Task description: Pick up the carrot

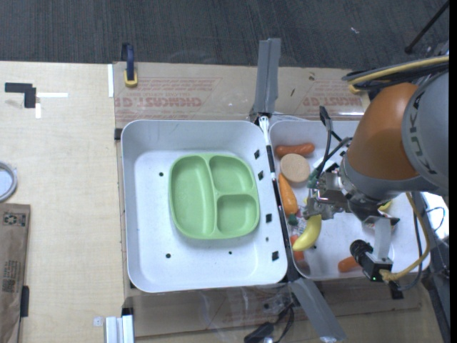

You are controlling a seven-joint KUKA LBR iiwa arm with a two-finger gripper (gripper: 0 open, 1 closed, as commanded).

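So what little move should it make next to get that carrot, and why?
Probably a short shift toward the left wall of the right bin. The carrot lies along that wall, between a round tan piece and the banana, while the tool seems to sit just right of it, not over it.

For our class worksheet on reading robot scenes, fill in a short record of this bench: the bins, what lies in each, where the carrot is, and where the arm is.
left bin: shallow white bin holding a green three-compartment plastic plate
right bin: shallow white bin with toy food
carrot: orange tapered carrot lying along the right bin's left wall, not lifted
nearby items: round beige bun, red sausage, yellow banana
arm: grey arm with orange band over the right bin
pincer: just right of the carrot
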